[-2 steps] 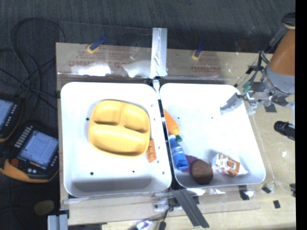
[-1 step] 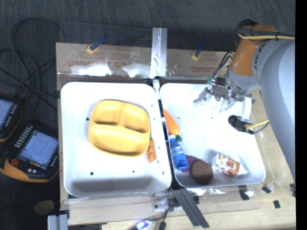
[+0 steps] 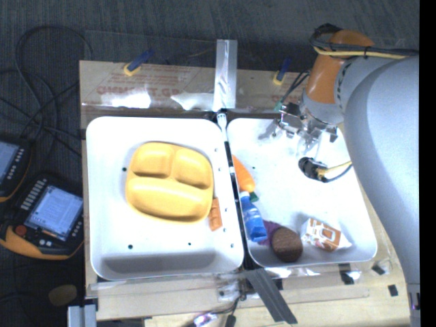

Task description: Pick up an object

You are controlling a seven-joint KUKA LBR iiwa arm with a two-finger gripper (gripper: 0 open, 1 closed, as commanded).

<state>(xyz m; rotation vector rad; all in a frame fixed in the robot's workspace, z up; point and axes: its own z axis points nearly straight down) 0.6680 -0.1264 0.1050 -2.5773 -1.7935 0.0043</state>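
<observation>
My gripper (image 3: 300,132) hangs over the far right part of the right bin (image 3: 354,203), below the orange band of the wrist, with nothing seen in it. Along that bin's left wall lie an orange stick-like thing (image 3: 242,174) and a blue bottle (image 3: 253,222). A brown rounded lump (image 3: 287,244) sits at the front beside a purple scrap (image 3: 270,227). An orange and white packet (image 3: 322,234) lies at the front right. All of these are well in front of the gripper and apart from it.
The left bin (image 3: 109,251) holds a large yellow divided tray (image 3: 169,180) and a small orange piece (image 3: 215,214) by its right wall. A metal divider (image 3: 225,73) stands behind the bins. A handheld controller (image 3: 42,213) lies off the bench at left.
</observation>
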